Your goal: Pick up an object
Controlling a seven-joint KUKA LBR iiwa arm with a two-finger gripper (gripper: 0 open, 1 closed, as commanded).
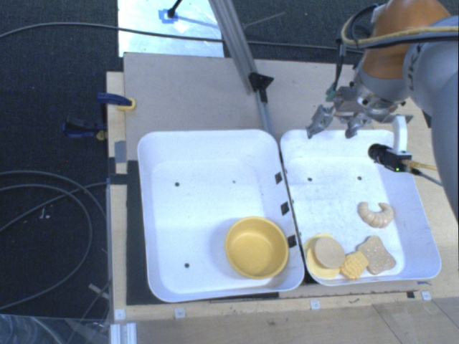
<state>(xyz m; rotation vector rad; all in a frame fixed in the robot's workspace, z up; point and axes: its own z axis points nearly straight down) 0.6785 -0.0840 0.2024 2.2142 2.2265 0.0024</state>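
A grey KUKA arm (423, 63) with an orange band above its wrist reaches in from the right side of the counter (193, 95), its end effector (336, 125) poised over the far edge of the right-hand white bin (337, 185). The two fingers (316, 122) stand spread apart, open, with nothing between them.

The objects on offer lie well away from it, gathered toward the near edge of the right bin: a pale croissant-shaped piece (376, 213) near the bin's right wall, and, in the near corner area, a round tan disc (329, 251) resting on a small yellow plate (313, 258), a yellow waffle-textured piece (353, 265) just beside it, and a beige toast-like slice (376, 255) touching the waffle piece. The far half of that bin, beneath the end effector, is bare white floor.

In the left-hand white bin (208, 192), a yellow bowl (257, 246) sits upright near the near right corner, close to the divide where the two bins meet. A slanted metal pole (233, 27) crosses the far edge of the counter, and a blue-and-yellow clamp (107, 102) grips the counter's left edge. Black cables (43, 213) loop across the dark floor to the left
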